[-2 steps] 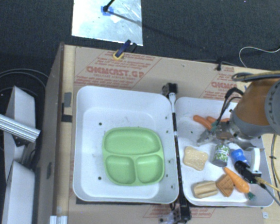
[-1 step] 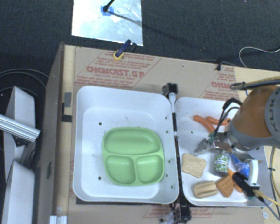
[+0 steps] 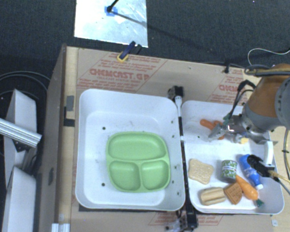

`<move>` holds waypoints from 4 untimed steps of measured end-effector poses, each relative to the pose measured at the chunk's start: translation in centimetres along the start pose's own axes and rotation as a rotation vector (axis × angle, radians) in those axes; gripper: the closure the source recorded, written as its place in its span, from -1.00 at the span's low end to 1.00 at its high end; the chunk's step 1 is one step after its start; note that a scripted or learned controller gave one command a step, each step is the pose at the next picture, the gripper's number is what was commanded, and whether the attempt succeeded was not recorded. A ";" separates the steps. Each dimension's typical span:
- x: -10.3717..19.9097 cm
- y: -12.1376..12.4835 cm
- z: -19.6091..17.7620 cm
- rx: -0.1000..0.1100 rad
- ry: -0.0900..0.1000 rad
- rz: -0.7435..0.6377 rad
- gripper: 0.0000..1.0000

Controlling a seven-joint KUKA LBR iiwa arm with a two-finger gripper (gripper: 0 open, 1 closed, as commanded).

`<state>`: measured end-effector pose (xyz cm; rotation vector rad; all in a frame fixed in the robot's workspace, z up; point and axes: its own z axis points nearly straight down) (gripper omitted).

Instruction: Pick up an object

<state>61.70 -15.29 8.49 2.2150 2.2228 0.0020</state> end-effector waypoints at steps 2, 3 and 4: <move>0.7 -9.9 0.1 0.003 0.002 0.003 -1.00; 0.7 -9.7 -1.0 -0.001 0.001 0.002 1.00; 7.8 -6.3 -10.1 -0.001 0.002 -0.001 1.00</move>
